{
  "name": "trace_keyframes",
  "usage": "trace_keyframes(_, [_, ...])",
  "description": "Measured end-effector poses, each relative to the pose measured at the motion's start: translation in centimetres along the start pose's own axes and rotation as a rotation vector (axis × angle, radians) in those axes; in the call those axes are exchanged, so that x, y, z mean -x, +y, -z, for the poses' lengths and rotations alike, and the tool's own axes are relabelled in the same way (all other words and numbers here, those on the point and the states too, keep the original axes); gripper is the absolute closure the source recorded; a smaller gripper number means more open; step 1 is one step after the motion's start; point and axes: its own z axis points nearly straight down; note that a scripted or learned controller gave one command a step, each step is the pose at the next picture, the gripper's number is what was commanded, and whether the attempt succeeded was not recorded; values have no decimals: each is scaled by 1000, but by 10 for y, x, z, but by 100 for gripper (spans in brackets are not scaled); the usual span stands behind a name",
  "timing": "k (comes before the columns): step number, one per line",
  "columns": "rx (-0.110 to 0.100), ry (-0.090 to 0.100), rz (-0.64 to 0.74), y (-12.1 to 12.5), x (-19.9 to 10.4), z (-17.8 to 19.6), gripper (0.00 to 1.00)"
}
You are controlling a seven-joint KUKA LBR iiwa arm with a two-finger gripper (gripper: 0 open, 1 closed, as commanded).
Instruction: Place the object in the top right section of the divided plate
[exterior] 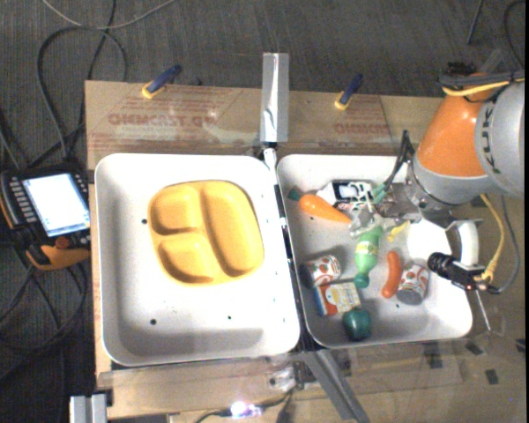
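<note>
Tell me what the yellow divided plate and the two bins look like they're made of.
The divided plate looks like moulded plastic, matte yellow-orange, with soft rounded ridges between its sections and no sharp glare. The left bin and the right bin look like thin formed plastic, white and slightly glossy, with rounded corners and rolled rims; coated metal can't be ruled out.

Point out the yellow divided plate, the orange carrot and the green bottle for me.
yellow divided plate (243, 250): camera view, its right rim.
orange plastic carrot (322, 207): camera view, middle of its body.
green plastic bottle (365, 257): camera view, its body.
</note>
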Motion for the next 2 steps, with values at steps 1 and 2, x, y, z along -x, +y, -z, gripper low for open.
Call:
trace_keyframes(1, [0, -2, 91, 7, -82, 19, 100])
trace_keyframes(2, [2, -6, 341, 109, -159, 20, 100])
